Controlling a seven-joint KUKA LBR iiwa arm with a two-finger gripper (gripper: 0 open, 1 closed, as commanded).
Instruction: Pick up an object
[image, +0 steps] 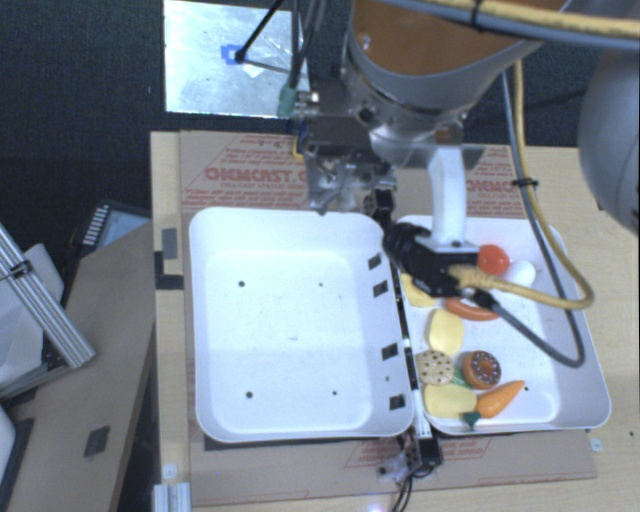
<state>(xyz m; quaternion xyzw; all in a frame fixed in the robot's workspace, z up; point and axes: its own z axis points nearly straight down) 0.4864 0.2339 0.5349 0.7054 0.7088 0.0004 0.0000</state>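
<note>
Camera view shows my tool (345, 197) at the far rim of the left bin (290, 330), close to the border with the right bin (578, 388). I cannot tell if the tool is apart or together. The objects lie in the right bin, well apart from the tool: a tomato (492, 258), a cookie (434, 367), a doughnut (481, 368) and a carrot (498, 397).
</note>
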